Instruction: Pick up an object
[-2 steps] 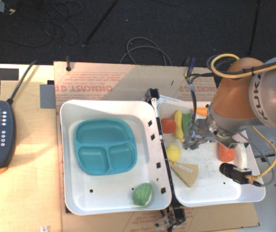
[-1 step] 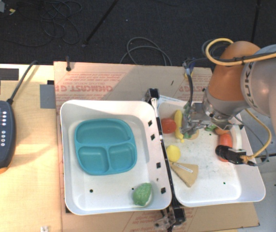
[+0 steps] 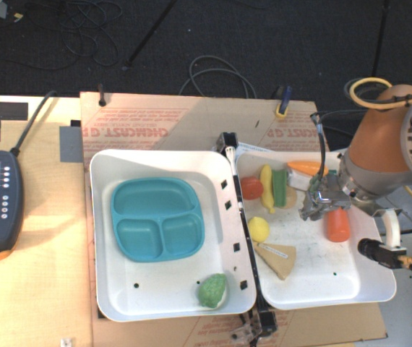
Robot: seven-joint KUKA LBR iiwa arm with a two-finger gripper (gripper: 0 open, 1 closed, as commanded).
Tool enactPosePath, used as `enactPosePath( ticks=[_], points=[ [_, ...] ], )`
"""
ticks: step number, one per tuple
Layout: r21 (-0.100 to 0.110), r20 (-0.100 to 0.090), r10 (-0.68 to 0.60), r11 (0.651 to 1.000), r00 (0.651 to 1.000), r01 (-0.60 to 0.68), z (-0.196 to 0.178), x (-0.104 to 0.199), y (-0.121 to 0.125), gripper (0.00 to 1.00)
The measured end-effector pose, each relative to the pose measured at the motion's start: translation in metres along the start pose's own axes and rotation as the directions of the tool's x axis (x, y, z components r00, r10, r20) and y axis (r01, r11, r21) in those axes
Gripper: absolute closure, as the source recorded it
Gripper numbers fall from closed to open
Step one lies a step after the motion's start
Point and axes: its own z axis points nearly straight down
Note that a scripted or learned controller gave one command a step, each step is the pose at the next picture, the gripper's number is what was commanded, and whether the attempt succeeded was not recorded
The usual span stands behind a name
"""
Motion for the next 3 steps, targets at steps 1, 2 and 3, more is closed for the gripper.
enactPosePath(
  ticks=[1, 2, 3],
  points=[
    [0.001, -0.003, -0.007, 1.000, 1.000, 0.007, 0.031, 0.026, -0.012, 1.00],
    [-0.006, -0.002, -0.008, 1.000, 1.000, 0.008, 0.011, 0.043, 0.014, 1.00],
    [-0.002, -0.003, -0.007, 1.000, 1.000, 0.007, -0.005, 0.064, 0.000, 1.00]
  ],
)
